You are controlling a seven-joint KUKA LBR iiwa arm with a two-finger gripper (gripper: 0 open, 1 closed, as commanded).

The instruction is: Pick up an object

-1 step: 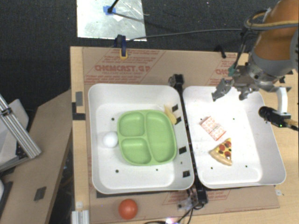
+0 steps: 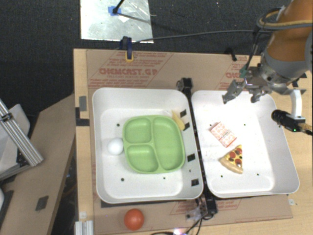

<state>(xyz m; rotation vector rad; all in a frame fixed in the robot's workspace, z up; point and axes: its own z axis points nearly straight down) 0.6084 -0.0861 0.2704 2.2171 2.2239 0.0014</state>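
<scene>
Beside the green divided tray (image 2: pixel 153 144) in the left bin (image 2: pixel 105 180) sits a white ball (image 2: pixel 115 146). Right of that tray, the other bin (image 2: pixel 279 151) holds a pizza slice (image 2: pixel 233 158) and a patterned packet (image 2: pixel 222 133) (touching nothing). Above them hovers the gripper (image 2: pixel 242 95), fingers spread, empty.

Bins (image 2: pixel 146 192) – smooth white plastic; tray (image 2: pixel 153 144) – matt green.

The brown bench (image 2: pixel 146 67) bears 2 white bins (image 2: pixel 105 131) (image 2: pixel 279 146) side by side and an orange ball (image 2: pixel 133 219).

two white bins (image 2: pixel 105 146), one green tray (image 2: pixel 153 144), one white ball (image 2: pixel 115 146), one pizza slice (image 2: pixel 233 159).
</scene>
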